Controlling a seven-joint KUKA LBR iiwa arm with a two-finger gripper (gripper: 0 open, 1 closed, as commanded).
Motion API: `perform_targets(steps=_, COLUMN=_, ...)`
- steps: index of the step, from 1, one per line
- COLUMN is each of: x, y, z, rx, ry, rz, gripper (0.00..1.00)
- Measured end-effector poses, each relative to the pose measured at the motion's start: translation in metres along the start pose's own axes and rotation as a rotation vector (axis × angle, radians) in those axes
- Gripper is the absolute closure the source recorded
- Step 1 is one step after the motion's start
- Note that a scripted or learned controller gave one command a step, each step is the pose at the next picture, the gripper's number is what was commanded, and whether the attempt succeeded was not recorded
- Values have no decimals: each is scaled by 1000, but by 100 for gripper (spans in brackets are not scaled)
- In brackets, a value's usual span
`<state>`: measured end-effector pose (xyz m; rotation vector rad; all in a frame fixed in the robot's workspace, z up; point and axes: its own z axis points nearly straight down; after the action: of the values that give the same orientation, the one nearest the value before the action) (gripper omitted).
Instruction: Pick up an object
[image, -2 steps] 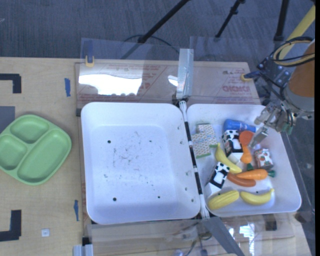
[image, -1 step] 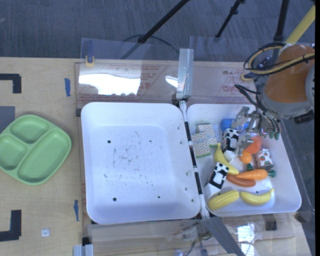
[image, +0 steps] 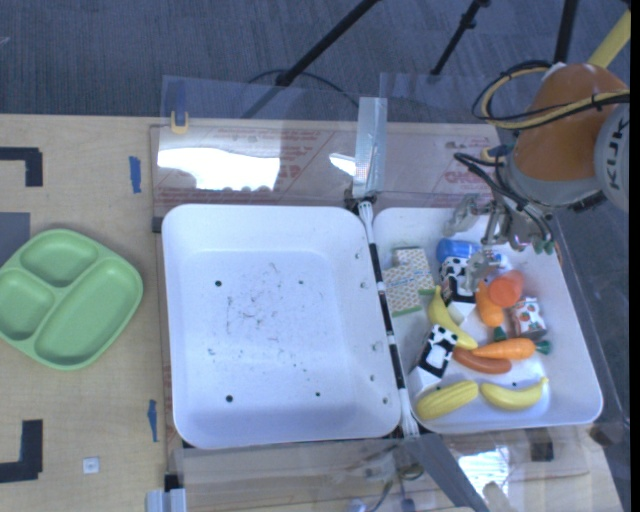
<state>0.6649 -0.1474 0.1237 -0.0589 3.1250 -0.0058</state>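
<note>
The right bin (image: 575, 375) holds a jumble of small toys. Among them are a blue piece (image: 458, 247), a black-and-white patterned piece (image: 458, 270), an orange ball (image: 500, 291), a carrot (image: 505, 349) and a red sausage (image: 480, 363). Two yellow bananas (image: 447, 398) (image: 515, 393) lie along the front. A speckled green box (image: 405, 280) leans by the divider. My gripper (image: 495, 232) hangs over the back of this bin, just above the blue piece, open with nothing between its fingers.
The left bin (image: 270, 320) sits beside the right one, with a raised divider (image: 385, 310) between them. A green divided plate (image: 68, 297) rests on the bench at the far left. Clear plastic sheets stand behind both bins.
</note>
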Motion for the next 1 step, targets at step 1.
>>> perform_targets(steps=1, x=-11, y=36, z=15, rx=12, ry=-3, rz=-344, gripper=0)
